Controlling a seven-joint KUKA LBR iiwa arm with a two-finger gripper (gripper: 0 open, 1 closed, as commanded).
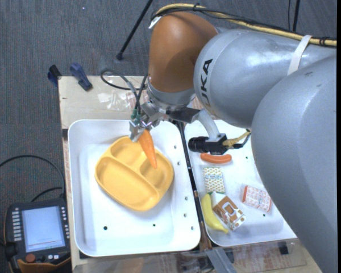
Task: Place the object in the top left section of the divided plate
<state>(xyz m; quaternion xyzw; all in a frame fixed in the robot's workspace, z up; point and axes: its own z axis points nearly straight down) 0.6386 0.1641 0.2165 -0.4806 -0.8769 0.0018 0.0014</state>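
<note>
A yellow divided plate (pixel 125 181) lies in the left white bin (pixel 91 232). An orange carrot (pixel 148 148) hangs tilted over the plate's upper right part, its thick end up between the fingers of my gripper (pixel 140 131). The gripper is shut on the carrot's top end. It stands just above the plate's far rim, and the carrot's tip points down toward the plate's right section. The plate's sections hold nothing else that I can see.
The right bin (pixel 273 220) holds a red sausage (pixel 216 158), a white packet (pixel 214 180), a banana (pixel 211 214), a brown and white box (pixel 229 211) and an orange-white packet (pixel 256 198). The arm's big grey body covers the right side. A teach pendant (pixel 37 232) lies at the lower left.
</note>
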